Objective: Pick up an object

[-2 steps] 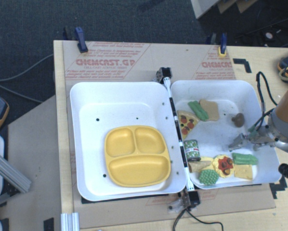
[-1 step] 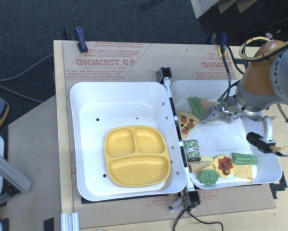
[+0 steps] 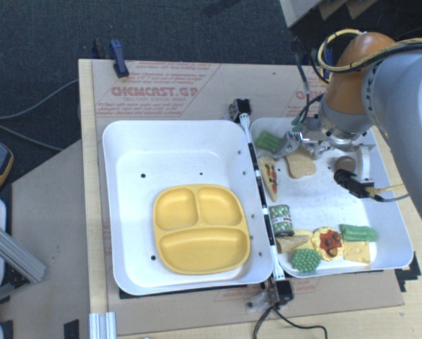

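Observation:
The right bin (image 3: 391, 210) holds several toy foods. A tan bread-shaped piece (image 3: 300, 166) lies near its far end, next to a green piece (image 3: 269, 142) and a pizza slice (image 3: 269, 177) along the left wall. My gripper (image 3: 306, 144) hangs low over the far end of this bin, just above the tan piece and right of the green piece. Nothing can be seen held in it. Nearer the front lie a green can (image 3: 280, 219), a bunch of green grapes (image 3: 306, 260), a yellow and red piece (image 3: 329, 241), a green strip (image 3: 357, 232) and a yellow wedge (image 3: 359, 252).
The left bin (image 3: 126, 154) carries a yellow divided plate (image 3: 200, 228). A black clip (image 3: 240, 109) sits where the bins meet at the back. The grey arm with its orange band (image 3: 356, 69) and cables covers the right bin's far right corner.

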Robot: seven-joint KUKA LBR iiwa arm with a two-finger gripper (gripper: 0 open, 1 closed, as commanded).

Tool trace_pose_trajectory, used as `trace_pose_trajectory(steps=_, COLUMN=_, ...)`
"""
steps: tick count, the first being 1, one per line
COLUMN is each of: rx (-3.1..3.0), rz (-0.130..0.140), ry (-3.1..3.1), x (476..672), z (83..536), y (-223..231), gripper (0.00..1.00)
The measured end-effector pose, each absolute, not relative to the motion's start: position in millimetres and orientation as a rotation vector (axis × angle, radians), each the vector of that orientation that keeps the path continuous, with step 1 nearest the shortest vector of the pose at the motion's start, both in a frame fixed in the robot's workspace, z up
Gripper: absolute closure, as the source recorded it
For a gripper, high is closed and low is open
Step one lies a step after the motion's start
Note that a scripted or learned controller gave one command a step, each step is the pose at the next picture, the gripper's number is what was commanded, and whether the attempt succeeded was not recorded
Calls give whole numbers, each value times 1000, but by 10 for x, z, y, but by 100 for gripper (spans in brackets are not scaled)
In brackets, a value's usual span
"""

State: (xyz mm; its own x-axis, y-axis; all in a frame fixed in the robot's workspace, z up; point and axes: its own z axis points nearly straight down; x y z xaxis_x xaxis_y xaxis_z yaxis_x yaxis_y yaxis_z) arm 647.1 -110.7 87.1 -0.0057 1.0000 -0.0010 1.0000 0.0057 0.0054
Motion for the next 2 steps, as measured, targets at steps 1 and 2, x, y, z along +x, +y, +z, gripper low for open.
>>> trace_pose_trajectory(steps=1, rx=2221, rz=-1, ry=2222, x=6425, z=850, y=-1124, gripper=0)
trace_pose_trajectory(steps=2, rx=2217, rz=1, ry=2222, x=6540, z=847, y=-1153, gripper=0)
